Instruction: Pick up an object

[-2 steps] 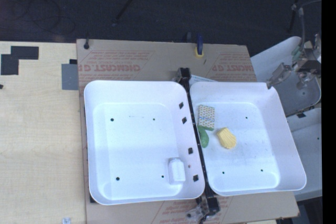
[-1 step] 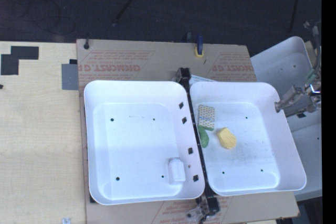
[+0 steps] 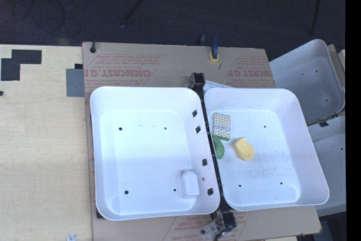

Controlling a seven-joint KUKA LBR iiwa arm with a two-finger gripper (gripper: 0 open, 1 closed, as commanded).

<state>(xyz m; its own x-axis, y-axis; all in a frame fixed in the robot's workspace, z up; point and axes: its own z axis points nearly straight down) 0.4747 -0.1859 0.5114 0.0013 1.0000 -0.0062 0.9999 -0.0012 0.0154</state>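
Observation:
In the right bin point(image 3: 282, 189), near its left wall, lie three small objects. A patterned grey-and-white packet point(image 3: 221, 125) is the farthest of them. Just below it a green piece point(image 3: 218, 148) lies against the bin's left wall. A yellow lump point(image 3: 243, 148) rests to the right of the green piece. The left bin point(image 3: 113, 178) holds one white block point(image 3: 189, 182) near its front right corner, hard to tell from the bin floor.
Both bins stand on a brown cardboard sheet point(image 3: 141, 68) over a pale wooden bench point(image 3: 39, 144). Black clips point(image 3: 197, 80) join the bins along their shared edge. A grey metal plate point(image 3: 309, 73) sits off the right bin's far corner.

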